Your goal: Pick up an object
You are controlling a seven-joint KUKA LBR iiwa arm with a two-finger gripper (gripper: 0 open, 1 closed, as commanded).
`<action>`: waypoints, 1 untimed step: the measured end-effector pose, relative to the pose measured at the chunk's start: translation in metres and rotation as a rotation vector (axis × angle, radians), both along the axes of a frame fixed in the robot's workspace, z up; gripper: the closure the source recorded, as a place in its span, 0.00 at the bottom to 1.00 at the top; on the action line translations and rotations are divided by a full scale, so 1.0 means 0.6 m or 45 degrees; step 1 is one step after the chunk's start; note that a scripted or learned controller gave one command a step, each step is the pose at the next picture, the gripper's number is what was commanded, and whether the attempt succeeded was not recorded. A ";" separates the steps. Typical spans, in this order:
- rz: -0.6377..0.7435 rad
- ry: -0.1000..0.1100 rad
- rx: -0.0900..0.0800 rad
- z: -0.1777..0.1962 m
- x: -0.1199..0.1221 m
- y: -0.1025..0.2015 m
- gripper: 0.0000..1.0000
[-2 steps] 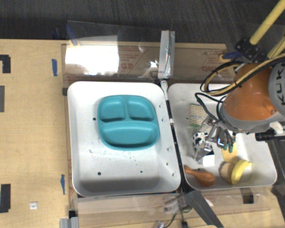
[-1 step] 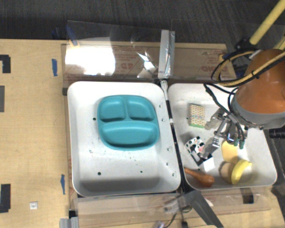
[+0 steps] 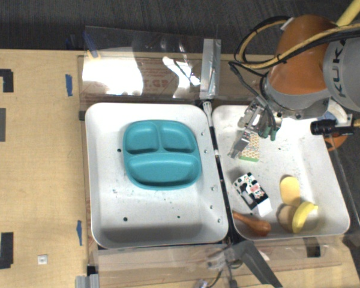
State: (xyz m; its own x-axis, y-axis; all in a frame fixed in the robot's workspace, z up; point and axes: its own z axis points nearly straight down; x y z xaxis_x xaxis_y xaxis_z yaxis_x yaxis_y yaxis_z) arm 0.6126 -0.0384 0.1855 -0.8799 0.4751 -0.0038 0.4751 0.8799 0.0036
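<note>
arm (image 3: 324, 53) cut off at right edge, brown object (image 3: 252, 222) partly behind bin rim

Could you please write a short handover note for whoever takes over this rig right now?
Gripper: over the right bin, just above a small green-patterned item; nothing visibly held.
Right bin also holds: black-and-white block, yellow pieces, brown object.
Left bin: teal divided plate.
Done: nothing lifted.
Left: grasp and pick up one object.

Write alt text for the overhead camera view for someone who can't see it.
A grey and orange robot arm reaches into the right white bin, above a small checkered item. That bin also holds yellow pieces, a black-and-white toy; the left bin holds a teal divided plate.
</note>
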 end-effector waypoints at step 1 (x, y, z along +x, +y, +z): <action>0.370 0.001 -0.004 0.001 -0.062 -0.054 0.00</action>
